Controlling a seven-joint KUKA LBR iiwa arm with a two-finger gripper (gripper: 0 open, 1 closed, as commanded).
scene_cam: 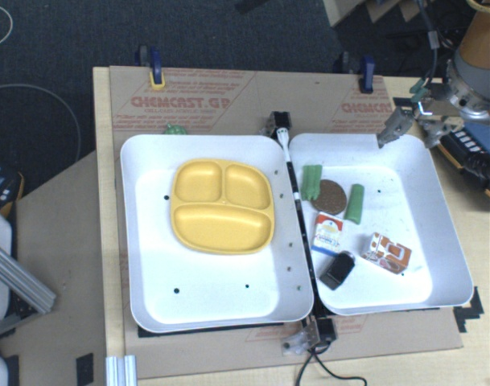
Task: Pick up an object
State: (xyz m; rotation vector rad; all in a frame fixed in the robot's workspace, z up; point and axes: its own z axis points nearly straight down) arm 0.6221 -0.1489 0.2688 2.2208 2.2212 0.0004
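1. The gripper (397,129) sits at the far right corner of the right bin (438,215), reaching in from the right under the grey arm (470,79); whether it is spread or closed, I cannot tell, and nothing is visibly in its hold.
2. Just inside that bin, well apart from the gripper, a green block (310,182) stands by the left wall, touching a brown round disc (331,196).
3. On the disc's other side lies a second green block (356,203), tilted slightly.
4. Nearer the camera, a small red and white packet (327,234) lies just beside a black object (337,270).
5. To their right rests an orange and white wrapper (388,253), lying apart from the rest.
6. Over in the left bin (148,240), a yellow divided plate (223,206) lies flat, alone, three compartments facing up.
7. Both bins sit on a brown board (228,95), held by blue clamps (155,64) at the far edge.
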